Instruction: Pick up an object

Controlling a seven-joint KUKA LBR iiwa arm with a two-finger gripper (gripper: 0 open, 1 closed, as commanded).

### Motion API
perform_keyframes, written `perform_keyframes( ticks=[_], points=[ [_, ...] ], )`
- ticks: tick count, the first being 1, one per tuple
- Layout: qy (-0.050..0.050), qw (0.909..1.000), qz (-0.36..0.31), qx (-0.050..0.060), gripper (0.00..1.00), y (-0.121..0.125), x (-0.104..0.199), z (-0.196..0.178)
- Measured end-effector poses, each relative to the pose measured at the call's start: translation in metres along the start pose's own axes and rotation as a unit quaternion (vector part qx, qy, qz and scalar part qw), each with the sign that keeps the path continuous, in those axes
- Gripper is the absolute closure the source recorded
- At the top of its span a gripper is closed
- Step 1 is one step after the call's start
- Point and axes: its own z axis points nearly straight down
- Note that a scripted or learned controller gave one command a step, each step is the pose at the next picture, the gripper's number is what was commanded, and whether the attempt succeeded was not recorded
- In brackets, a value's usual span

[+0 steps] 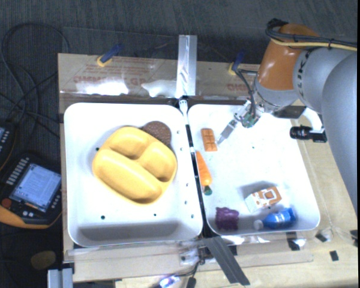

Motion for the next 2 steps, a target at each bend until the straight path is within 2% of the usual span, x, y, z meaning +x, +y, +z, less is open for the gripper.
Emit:
perform_keyframes(
  ticks=[1, 2],
  points=[
    [-0.002, 0.9996, -0.029, -0.001, 0.00, -0.034, 0.026, -0.113],
    [0.001, 0.9972, 0.075, -0.001, 0.00, -0.025, 0.044, 0.001]
  ],
)
